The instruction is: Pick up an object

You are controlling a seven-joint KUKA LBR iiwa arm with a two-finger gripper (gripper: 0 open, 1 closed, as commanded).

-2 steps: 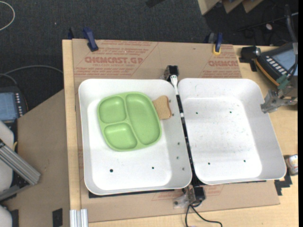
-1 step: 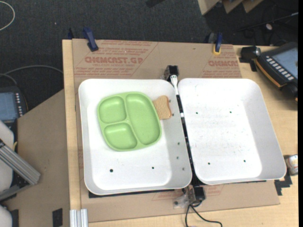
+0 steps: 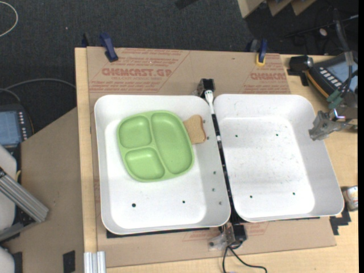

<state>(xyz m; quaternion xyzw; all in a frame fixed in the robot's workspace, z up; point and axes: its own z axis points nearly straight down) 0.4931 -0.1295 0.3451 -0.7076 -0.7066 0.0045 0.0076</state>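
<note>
From above: the green three-compartment plastic plate [image 3: 154,146] lies flat in the left shallow white bin [image 3: 116,209], towards its back. A small tan, bread-like flat piece [image 3: 195,129] sits touching the plate's right rim. Over at the right shallow white bin [image 3: 273,209], the grey metal gripper [image 3: 323,125] hovers at its right rim; how it stands, I cannot tell.
</note>
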